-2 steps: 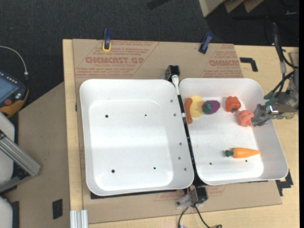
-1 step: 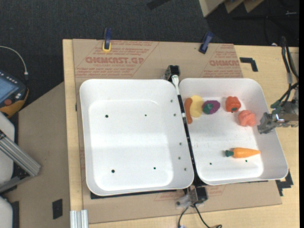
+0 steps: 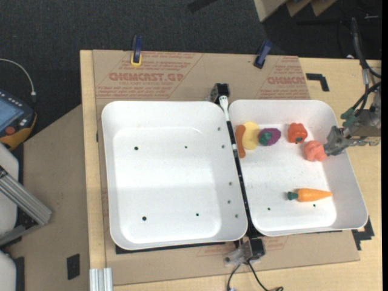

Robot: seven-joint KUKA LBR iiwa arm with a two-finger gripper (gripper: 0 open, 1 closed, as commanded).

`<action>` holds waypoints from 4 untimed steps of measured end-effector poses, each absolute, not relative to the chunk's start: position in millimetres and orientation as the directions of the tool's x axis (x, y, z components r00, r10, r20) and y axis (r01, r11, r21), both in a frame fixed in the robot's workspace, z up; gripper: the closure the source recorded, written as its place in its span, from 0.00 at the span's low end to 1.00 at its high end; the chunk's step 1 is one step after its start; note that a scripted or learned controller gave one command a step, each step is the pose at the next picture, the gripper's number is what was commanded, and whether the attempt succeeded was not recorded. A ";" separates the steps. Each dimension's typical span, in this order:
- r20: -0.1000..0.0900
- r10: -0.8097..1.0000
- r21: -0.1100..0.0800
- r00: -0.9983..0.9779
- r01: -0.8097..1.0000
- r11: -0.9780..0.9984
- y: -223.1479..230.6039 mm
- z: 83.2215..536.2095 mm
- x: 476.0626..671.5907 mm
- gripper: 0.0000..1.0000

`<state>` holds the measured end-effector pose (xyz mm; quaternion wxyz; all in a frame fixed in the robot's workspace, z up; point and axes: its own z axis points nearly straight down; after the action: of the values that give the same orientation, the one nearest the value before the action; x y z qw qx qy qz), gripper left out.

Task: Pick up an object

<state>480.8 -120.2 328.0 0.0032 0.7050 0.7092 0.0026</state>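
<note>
Jaws: cannot tell whether apart or together; the gripper (image 3: 334, 143) sits low at the right bin's (image 3: 285, 220) right rim, its tip blurred against the wall. Nothing is seen held.

Nearest thing: pink lump (image 3: 314, 151), just beside the gripper tip on its left, possibly touching it; contact cannot be confirmed. Roundish, no clear long axis. Judged the likely target, since it lies directly ahead of the tip along the arm's reach.

Outward: red pepper (image 3: 296, 132) just up-left of the lump, close enough to crowd a grasp from that side. Purple piece (image 3: 269, 136), yellow piece (image 3: 250, 135) and an orange stick (image 3: 240, 140) cluster near the divider, well apart from the gripper. Carrot (image 3: 310, 194) lies nearer the front, long axis running left-right, clear of the rest.

Left bin (image 3: 121, 162) holds nothing seen.
</note>
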 end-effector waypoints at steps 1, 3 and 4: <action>0.000 1.000 -0.001 0.001 1.000 -0.001 -132.0 318.3 479.2 1.00; -0.001 1.000 0.007 -0.006 1.000 0.006 -134.2 308.5 480.6 1.00; 0.000 1.000 -0.003 0.003 1.000 -0.003 -171.0 277.7 478.6 1.00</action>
<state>478.6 -171.0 277.7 -0.0012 0.7081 0.7061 -0.0012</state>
